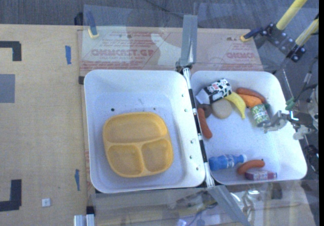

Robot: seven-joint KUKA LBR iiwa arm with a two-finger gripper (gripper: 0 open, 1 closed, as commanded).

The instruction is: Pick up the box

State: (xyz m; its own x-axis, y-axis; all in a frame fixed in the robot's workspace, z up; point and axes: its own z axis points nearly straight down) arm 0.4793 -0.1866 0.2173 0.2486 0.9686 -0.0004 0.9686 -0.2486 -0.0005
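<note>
The box (218,89), white with black cow patches, lies at about 11 o'clock in the right bin (283,159), leaning on a yellow banana (237,103) and a tan round item (221,109). An orange carrot (250,99) and a red sausage (250,91) sit just beyond the banana, toward 1 o'clock. A small green-labelled can (259,113) stands at 3 o'clock of the pile. The gripper (276,121) hangs at the bin's 3 o'clock edge, just beside the can; it is small and blurred, and whether it is spread or pressed together I cannot tell. Nothing shows between its tips.

A second sausage (204,122) lies along the bin's 9 o'clock wall. At 6 o'clock lie a blue bottle (226,161), a third sausage (251,165) and a dark red packet (261,175) whose label is unreadable. The left bin (101,88) holds a yellow divided tray (137,143).
</note>
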